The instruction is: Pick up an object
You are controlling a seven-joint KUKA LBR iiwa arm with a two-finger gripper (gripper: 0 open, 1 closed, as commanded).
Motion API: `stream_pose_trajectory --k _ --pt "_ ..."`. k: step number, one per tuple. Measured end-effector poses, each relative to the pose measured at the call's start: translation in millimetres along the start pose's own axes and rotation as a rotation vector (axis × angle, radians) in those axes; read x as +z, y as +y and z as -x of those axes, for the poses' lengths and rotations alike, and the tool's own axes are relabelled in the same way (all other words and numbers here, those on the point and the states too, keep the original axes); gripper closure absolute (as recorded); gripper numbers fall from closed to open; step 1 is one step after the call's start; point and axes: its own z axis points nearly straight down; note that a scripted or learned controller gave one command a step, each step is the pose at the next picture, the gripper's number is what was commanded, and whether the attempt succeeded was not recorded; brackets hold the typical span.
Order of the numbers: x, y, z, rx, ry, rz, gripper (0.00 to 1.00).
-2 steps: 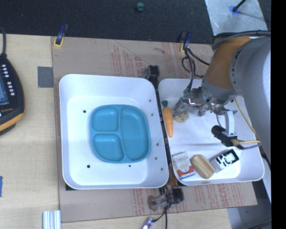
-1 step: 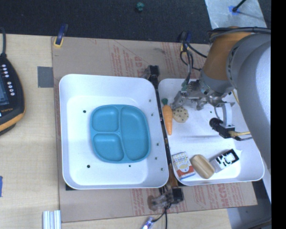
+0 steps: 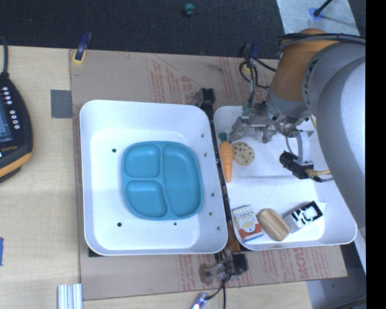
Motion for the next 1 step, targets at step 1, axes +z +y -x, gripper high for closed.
stream_pose_trajectory --k 1 --pt "-0.1 -0.1 0.0 -0.001 0.001 -0.001 0.00"
